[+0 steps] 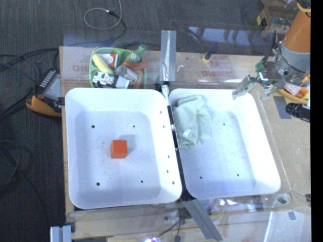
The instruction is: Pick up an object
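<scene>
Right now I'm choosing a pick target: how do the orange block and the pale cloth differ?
The orange block is small, rigid and vivid; the pale cloth is larger, crumpled and close to the bin's colour. The block sits mid-floor in the left bin; the cloth lies against the right bin's left wall. Both lie free of the gripper.

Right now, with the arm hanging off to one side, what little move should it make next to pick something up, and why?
Probably swing the tool toward the crumpled pale cloth in the right bin. The tool hovers at that bin's far corner, and the cloth lies in the same bin, along its inner wall. The orange block sits alone in the left bin, much farther off.
</scene>
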